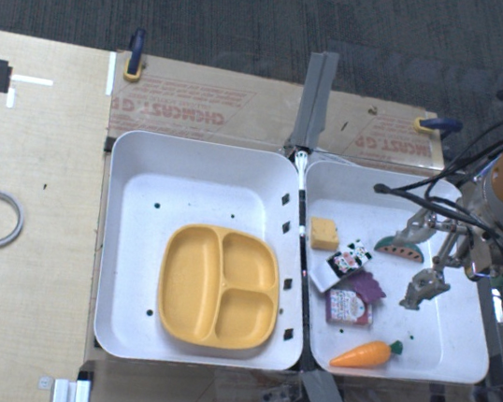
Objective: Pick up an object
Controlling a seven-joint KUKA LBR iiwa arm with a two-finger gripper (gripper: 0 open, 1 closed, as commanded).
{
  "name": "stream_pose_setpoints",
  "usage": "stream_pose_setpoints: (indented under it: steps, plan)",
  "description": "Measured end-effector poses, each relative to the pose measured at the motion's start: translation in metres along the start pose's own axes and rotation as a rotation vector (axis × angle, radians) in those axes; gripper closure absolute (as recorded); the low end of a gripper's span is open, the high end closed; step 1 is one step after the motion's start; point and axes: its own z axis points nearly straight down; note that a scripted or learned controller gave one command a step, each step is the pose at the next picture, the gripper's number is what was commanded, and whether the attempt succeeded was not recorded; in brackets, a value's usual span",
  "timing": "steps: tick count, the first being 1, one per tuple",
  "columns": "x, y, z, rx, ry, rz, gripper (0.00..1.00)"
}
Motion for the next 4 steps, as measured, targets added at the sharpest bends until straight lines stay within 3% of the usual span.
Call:
stream_pose_setpoints:
  steps: [1,2,3,4]
  plan:
    - [-0.032,-0.018,0.149,0.0,-0.007,0.146,0.0]
    - [-0.097,-0.004,0.165,-0.001,-0.03,0.435,0.0]
    - [-0.14,-0.024,0.179,0.001,-0.004,0.789,0.0]
    - [-0.145,-0.047,0.157,0.001,-0.003,0.731,0.0]
